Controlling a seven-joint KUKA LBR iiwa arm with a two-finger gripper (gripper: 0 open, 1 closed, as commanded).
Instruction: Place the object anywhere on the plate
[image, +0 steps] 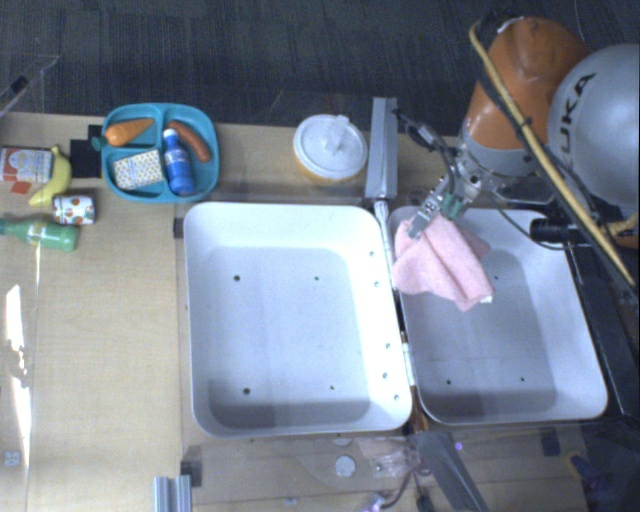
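A pink cloth (445, 262) hangs crumpled over the far left corner of the right bin (520, 385), its upper corner pinched between the fingers of my gripper (432, 213). The gripper is shut on that corner and reaches in from the upper right. The blue divided plate (212, 160) sits on the bench at the far left, beyond the left bin. In its compartments lie a carrot (130, 131), a sausage (195, 143), a blue bottle (178, 163) and a patterned cracker (137, 170).
The left bin (290, 310) lies between the cloth and the plate. A white lidded cup (330, 147) stands behind it. A banana (55, 178), a small can (73, 209), a green bottle (45, 234) and a carton (25, 165) lie left of the plate.
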